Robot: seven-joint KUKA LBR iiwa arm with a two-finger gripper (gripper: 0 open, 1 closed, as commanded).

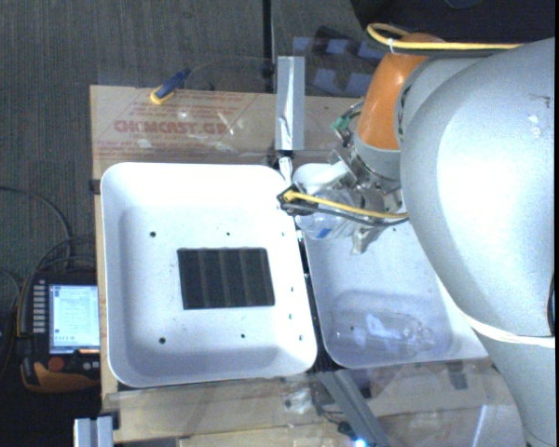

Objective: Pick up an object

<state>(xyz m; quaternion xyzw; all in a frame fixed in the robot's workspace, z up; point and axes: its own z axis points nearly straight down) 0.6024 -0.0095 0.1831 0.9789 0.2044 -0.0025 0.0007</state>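
A black ribbed rectangular pad (225, 277) lies flat in the middle of the left white bin (130, 203). A clear, crumpled plastic item (387, 329) rests near the front of the right bin (331, 287). My gripper (359, 226) hangs over the far left corner of the right bin, below the orange band (388, 110). A small white and blue thing (319, 226) sits just left of the gripper, close to the wall between the bins; whether it touches the gripper is unclear. The grey arm (484, 184) hides the right half of the right bin.
A yellow cable (340, 206) runs across the gripper toward the bins' shared wall. A cardboard sheet (168, 128) with a blue and yellow tool (170, 86) lies behind the left bin. A hand-held pendant (63, 317) sits off the bench at left.
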